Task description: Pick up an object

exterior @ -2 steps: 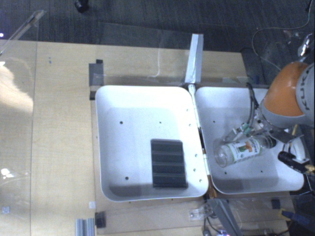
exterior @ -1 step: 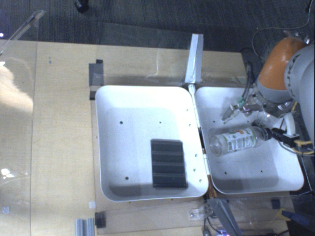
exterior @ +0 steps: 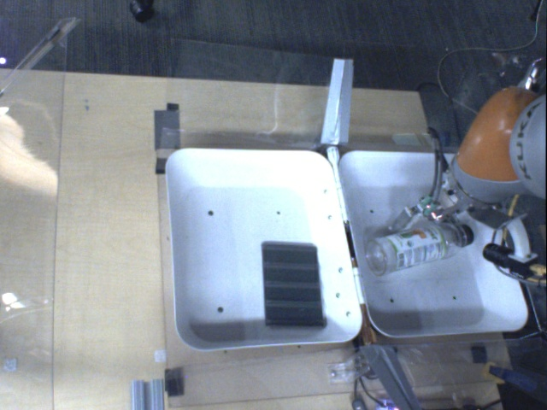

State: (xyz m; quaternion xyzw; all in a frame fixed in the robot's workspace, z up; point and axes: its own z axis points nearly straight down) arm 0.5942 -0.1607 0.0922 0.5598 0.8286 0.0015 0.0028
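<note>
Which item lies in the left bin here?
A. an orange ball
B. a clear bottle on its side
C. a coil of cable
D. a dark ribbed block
D: the dark ribbed block lies flat in the left bin, while the bottle lies on its side in the right bin.

The clear plastic bottle (exterior: 410, 248) lying just beside the hand (exterior: 438, 214) carries a green-and-white label, but its print is too small and blurred to read.
</note>
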